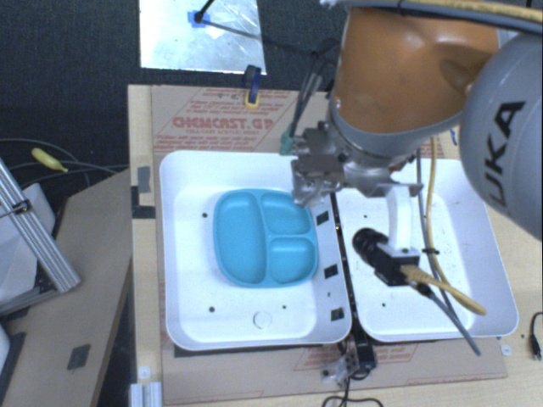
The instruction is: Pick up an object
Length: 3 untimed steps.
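Observation:
A blue divided plate with three compartments lies flat in the left white bin, a little right of the bin's middle. My gripper hangs from the orange-banded wrist just over the plate's far right corner, close to the wall shared by the two bins. The big arm body covers most of what lies behind the gripper. I see nothing held in it.
The right white bin lies under the arm, with much of its floor hidden. Both bins rest on printed cardboard. A silver sheet lies beyond it. An aluminium frame stands at the left edge.

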Motion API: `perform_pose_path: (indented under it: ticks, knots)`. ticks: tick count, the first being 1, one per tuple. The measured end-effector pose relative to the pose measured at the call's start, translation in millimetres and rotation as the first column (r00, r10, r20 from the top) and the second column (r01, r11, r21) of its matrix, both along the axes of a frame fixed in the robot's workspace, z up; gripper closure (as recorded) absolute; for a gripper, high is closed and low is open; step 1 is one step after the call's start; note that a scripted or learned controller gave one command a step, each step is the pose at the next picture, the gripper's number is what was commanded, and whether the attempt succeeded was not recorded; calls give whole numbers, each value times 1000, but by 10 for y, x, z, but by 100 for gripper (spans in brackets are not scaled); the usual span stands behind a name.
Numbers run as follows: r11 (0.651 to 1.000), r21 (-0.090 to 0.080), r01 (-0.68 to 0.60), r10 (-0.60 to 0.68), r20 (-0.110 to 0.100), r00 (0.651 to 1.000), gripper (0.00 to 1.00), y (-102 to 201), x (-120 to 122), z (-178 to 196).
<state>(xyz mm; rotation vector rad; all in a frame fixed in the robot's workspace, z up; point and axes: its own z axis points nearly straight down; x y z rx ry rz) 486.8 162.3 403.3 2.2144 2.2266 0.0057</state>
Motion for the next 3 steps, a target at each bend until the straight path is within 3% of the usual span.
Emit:
perform_pose_path:
  ticks: [1,2,3]
  knots:
    - [1000,0,9,-9,4,1000,100,-492,4,512]
    - [1000,-1,-1,1,-4,1000,100,-92,352,147]
    - [1000,0,-3,3,2,1000,100,-110,350,284]
